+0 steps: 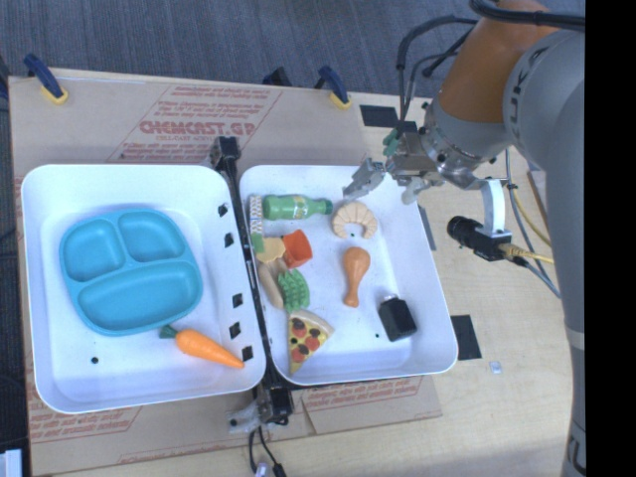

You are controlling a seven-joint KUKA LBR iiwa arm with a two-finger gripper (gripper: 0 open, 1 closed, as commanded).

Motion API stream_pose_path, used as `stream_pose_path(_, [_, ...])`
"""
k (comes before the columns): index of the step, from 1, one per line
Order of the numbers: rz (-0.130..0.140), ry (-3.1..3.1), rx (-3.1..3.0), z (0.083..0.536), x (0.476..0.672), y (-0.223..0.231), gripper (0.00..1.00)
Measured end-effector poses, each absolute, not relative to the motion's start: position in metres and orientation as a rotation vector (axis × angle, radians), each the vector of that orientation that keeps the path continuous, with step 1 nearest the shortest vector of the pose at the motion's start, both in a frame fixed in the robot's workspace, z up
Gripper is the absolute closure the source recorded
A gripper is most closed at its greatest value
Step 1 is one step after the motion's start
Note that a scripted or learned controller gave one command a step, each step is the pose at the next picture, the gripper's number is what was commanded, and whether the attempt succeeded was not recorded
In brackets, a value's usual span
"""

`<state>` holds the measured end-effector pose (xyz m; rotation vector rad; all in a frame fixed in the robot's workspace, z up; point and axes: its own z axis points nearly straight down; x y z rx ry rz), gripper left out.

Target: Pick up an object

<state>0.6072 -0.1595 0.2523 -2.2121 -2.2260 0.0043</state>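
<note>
Above the right bin, gripper fingers spread, over glossy ridged croissant, beside drumstick.

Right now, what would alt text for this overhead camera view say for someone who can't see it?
A grey robot arm's two-finger gripper hovers above a croissant-shaped toy in the right white bin, among a green bottle and drumstick. The left white bin holds a blue divided plate and orange carrot.
</note>
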Motion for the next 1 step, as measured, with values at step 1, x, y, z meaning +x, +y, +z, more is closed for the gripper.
stream_pose_path(1, [0.002, -2.425, -1.994, 0.0916, 0.5867, -0.1856, 0.00])
